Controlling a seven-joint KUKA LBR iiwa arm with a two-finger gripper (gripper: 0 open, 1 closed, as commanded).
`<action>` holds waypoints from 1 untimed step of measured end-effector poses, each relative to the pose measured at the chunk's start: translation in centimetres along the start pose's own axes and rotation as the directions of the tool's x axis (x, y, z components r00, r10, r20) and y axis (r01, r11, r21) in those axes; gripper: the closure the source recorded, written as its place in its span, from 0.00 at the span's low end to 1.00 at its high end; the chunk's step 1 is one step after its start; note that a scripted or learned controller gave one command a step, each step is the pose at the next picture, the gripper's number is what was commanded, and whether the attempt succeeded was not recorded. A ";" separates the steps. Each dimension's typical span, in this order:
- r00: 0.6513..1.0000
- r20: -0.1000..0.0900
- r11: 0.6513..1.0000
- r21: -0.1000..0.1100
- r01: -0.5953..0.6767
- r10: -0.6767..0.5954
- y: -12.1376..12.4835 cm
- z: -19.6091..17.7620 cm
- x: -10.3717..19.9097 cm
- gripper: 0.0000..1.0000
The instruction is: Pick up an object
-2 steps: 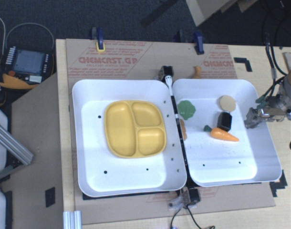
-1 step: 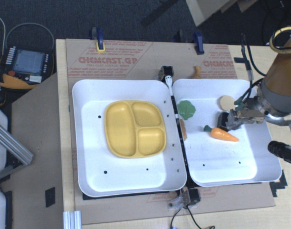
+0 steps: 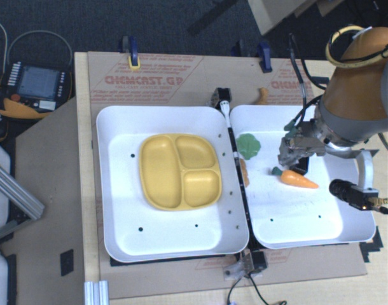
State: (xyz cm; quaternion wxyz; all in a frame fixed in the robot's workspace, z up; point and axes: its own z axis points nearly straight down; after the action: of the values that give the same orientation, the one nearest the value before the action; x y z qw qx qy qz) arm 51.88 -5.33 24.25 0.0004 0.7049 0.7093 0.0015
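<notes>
Lowering onto the carrot (image 3: 299, 180) at right of centre, I would centre the claw (image 3: 294, 159) over its middle; I cannot tell the claw's state.

Yellow tray (image 3: 180, 170), orange carrot (image 3: 299, 180), green toy (image 3: 249, 146), white bins (image 3: 117, 189).

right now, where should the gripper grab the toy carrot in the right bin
Grip the toy carrot across its thick middle, coming straight down from above. It lies flat on the right bin floor, pointing right, so the fingers should close across its narrow width. The gripper hangs just above its leafy left end.
</notes>
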 end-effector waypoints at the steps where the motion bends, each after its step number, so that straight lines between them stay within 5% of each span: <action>1: 1.000 0.000 1.000 0.001 0.001 -0.001 0.3 -0.4 5.9 1.00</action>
State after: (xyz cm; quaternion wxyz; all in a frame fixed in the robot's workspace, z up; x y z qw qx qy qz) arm 52.19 0.53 24.64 0.0000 0.7045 0.7097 0.0014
